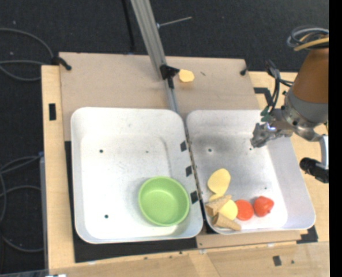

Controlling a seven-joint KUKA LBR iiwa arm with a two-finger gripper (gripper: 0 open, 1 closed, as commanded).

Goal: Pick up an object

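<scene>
Camera view, slanted down over the table (124, 79). Two shallow white bins sit side by side. The left white bin (101, 137) carries a round light-green plastic bowl (164, 200) near its front right corner, mouth up. The right white bin (240, 137) has its contents bunched along the front edge: a pale yellow flat rounded piece (219, 181), a tan wedge-shaped piece (224, 217) with another yellow lump on it, a small orange-red round piece (244, 210) and a red tomato-like piece (264, 205). The two red pieces sit just beside each other; the yellow and tan ones touch. A small yellow piece (186, 75) lies on the table behind the bins, beside the base of a slanted grey metal rail (150, 33).

The grey arm with its orange band (312, 77) reaches in from the right. The claw (262, 136) hangs over the far right part of the right bin, well apart from the cluster. Nothing is visible in it; whether it is wide or narrow I cannot tell at this resolution.

Judgement on a target: the red tomato-like piece stands freest. It looks like light, stiff toy food, smooth and likely slippery. It is roundish, no clear long axis, so a pinch across its middle should serve. The yellow flat piece runs front-to-back, leaning slightly right; grip across its narrow width.
</scene>
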